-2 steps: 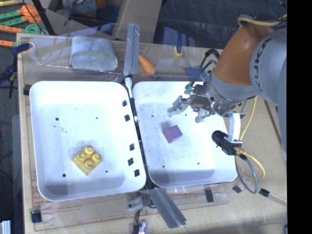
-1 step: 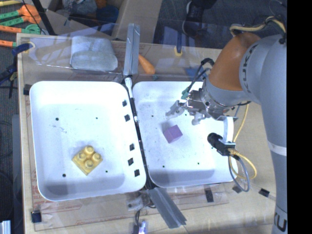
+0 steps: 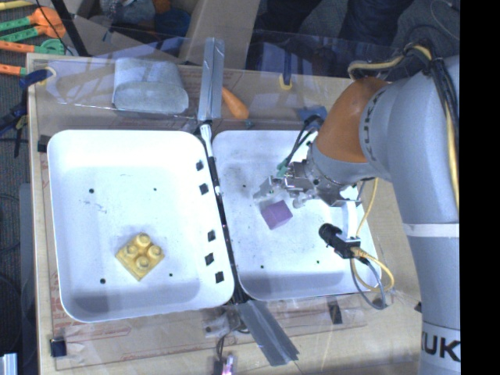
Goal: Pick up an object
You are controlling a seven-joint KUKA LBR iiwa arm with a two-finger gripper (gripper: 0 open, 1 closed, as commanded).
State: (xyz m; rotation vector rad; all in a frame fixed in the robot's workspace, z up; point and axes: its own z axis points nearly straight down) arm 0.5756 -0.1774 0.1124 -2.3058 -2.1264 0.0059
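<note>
While bent over the right bin [image 3: 234,233], gripper [image 3: 283,190] just above purple block [image 3: 276,214].

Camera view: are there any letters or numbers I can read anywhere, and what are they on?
"KU": white letters low on the grey arm, at the bottom right corner; the rest of the word is cut off by the picture's edge.
Nothing readable stands on the yellow block, the purple block or the white bins.
</note>
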